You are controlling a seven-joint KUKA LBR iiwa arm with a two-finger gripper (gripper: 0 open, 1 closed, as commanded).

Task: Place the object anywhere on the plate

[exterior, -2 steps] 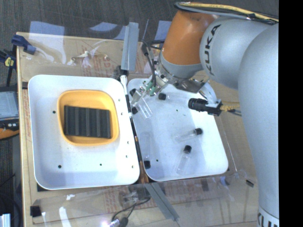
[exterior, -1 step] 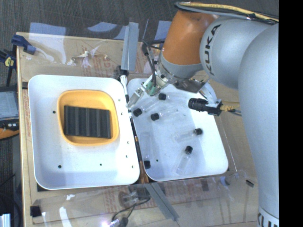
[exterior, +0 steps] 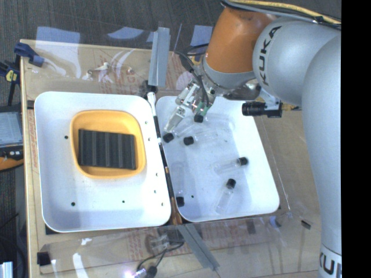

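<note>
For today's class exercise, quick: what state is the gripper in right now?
Gripper: over the right bin, open or shut cannot be told.

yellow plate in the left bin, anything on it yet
No task object: the yellow plate carries a dark ribbed insert, and the clear vials lie in the right bin.

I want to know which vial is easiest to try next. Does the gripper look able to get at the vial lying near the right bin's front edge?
Probably yes. That vial lies in the open on the right bin, with nothing over it, and the gripper hangs above the same bin's back left corner.
</note>
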